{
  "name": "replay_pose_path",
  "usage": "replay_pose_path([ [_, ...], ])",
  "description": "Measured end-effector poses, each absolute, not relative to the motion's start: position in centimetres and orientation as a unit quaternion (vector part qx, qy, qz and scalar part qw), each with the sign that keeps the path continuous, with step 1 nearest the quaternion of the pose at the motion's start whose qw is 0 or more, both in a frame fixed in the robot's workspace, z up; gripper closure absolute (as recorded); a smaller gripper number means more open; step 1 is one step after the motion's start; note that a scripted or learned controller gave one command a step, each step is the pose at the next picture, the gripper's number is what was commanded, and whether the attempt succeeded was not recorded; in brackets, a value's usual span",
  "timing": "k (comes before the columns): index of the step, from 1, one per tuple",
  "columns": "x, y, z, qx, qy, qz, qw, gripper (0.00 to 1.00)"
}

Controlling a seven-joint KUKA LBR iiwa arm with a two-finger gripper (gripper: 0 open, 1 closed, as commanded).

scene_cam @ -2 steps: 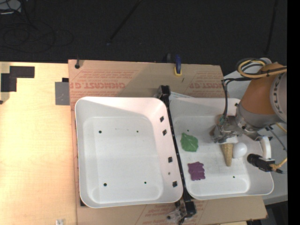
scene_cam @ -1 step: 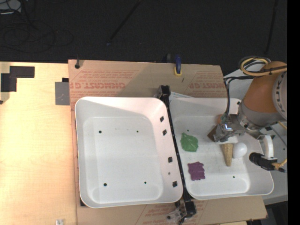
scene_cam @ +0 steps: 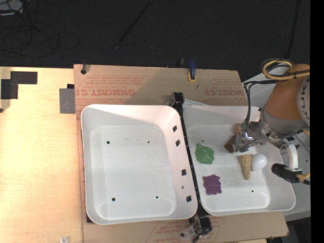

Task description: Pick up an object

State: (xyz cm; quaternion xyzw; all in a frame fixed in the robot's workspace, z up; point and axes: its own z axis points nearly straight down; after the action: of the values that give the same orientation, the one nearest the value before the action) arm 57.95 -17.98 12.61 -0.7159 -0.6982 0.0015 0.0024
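Observation:
In the right bin (scene_cam: 228,206) lie a green lettuce-like piece (scene_cam: 204,154), a purple piece (scene_cam: 212,184) and an ice cream cone with a white scoop (scene_cam: 250,164). A small brown object (scene_cam: 232,145) sits near the bin's middle right. My gripper (scene_cam: 244,140) hangs low over the bin, right beside the brown object and just above the cone's wide end. The arm with its orange band (scene_cam: 283,101) comes in from the right.
The left bin (scene_cam: 96,206) sits beside the right one, split from it by a raised divider with black clips (scene_cam: 183,151). Cardboard (scene_cam: 152,87) lies under both bins. A wooden bench top (scene_cam: 35,161) extends left. Cables (scene_cam: 276,67) loop near the arm.

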Motion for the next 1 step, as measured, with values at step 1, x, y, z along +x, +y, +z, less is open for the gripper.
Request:
replay_pose_path([
  [1,57.89,-18.2,13.54,-0.718,-0.697,0.0014,0.002,1.0],
])
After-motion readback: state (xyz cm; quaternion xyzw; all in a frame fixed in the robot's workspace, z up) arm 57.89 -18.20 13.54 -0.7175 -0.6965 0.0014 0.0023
